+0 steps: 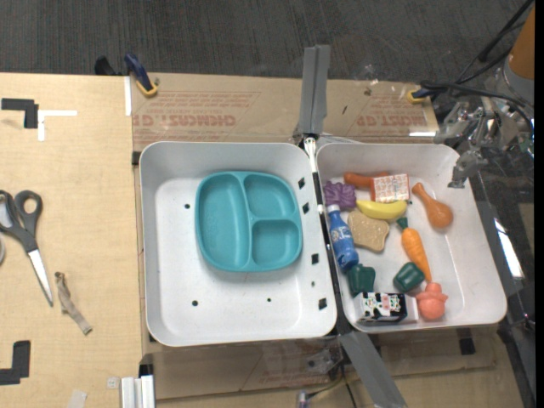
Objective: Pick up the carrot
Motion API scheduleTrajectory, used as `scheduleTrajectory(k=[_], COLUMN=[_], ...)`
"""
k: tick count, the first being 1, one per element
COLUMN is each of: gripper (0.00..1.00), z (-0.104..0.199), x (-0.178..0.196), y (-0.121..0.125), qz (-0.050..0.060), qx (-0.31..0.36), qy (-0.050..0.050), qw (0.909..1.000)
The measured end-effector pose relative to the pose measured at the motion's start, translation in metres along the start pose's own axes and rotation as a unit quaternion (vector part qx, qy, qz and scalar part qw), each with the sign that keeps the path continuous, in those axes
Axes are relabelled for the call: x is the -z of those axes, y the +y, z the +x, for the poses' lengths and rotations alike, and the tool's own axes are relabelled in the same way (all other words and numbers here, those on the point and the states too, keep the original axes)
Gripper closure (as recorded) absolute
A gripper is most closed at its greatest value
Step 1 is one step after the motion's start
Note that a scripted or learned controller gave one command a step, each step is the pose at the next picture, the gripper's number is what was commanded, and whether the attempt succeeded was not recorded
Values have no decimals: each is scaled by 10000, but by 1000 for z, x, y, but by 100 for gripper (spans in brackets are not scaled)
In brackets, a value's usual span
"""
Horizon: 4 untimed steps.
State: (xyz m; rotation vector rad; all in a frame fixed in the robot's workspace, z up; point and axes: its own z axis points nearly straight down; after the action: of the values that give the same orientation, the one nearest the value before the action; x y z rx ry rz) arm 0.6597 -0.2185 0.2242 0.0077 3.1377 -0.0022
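Observation:
The carrot (pixel 414 251) is orange with a small green top and lies lengthwise in the right bin (pixel 476 253), right of centre, pointing toward the front. My gripper (pixel 466 161) hangs over the bin's far right corner, above and to the right of the carrot and well apart from it. An orange drumstick (pixel 434 210) lies between the gripper and the carrot. Nothing shows in the gripper.
Packed around the carrot are a banana (pixel 381 209), bread slice (pixel 370 231), blue bottle (pixel 342 239), purple grapes (pixel 338 195), two green pieces (pixel 409 276), a pink toy (pixel 432 303) and a small box (pixel 380 307). The left bin (pixel 170 296) holds a teal divided plate (pixel 251 221). Scissors (pixel 27 232) lie far left.

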Motion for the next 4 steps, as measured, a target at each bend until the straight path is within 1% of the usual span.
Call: scheduleTrajectory(k=[1, 2, 3, 4], gripper=[0, 0, 0, 0], z=[34, 131, 67, 157], x=[-129, -131, -131, -125], y=[24, 68, 106, 95], qz=[0, -7, -7, 25], qx=[980, 219, 794, 389], qy=[-12, 6, -4, -114], qw=[9952, 9998, 9968, 9992])
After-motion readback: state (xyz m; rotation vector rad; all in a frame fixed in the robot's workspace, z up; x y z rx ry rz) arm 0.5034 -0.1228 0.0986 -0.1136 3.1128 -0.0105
